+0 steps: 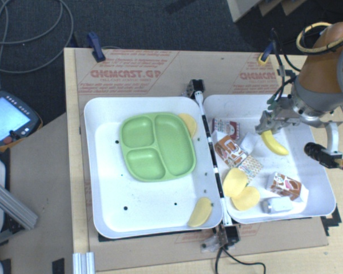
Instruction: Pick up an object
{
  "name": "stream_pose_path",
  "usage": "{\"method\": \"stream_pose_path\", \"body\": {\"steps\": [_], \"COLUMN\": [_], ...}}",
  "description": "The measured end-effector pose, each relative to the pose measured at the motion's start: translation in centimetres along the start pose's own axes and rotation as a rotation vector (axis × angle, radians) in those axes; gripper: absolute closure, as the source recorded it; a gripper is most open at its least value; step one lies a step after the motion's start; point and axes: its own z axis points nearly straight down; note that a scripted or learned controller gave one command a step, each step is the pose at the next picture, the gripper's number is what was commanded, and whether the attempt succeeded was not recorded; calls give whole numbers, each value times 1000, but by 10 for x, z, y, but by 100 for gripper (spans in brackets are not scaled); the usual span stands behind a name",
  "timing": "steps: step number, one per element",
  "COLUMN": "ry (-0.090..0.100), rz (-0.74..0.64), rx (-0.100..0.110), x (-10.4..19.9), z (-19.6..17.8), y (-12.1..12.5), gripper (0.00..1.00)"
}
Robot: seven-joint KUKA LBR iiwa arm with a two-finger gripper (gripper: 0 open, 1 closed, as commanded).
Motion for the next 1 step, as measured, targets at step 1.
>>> {"method": "stream_pose_path", "body": {"steps": [1], "ry": [0], "rz": [0], "rx": [1], "x": [54], "z": [-47], "y": [-2], "gripper": [100]}}
